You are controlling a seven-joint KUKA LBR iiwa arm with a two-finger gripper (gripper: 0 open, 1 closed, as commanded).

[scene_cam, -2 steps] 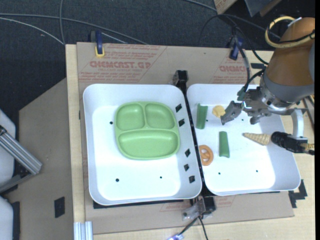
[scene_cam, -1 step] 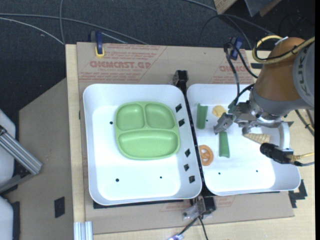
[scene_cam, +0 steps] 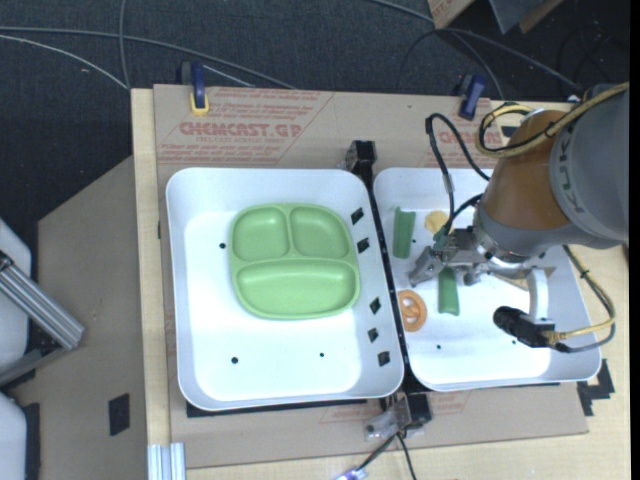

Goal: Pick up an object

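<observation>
My gripper [scene_cam: 447, 266] hangs low over the middle of the right bin [scene_cam: 480, 368], with its fingers spread apart. Just below it lies a short dark green stick [scene_cam: 448, 295], its upper end reaching in under the fingers, and it is not gripped. A flat green block [scene_cam: 403, 232] lies to the gripper's upper left. An orange pretzel-shaped ring [scene_cam: 411, 309] sits at the lower left, near the bin's wall. A small yellow piece [scene_cam: 437, 221] peeks out just above the gripper, partly hidden by the wrist.
The left bin [scene_cam: 200, 358] holds a pale green divided plate [scene_cam: 294, 261] near its centre. A black divider with clips [scene_cam: 376, 268] runs between the two bins. The arm's grey and orange body [scene_cam: 545, 183] covers the right bin's upper right part.
</observation>
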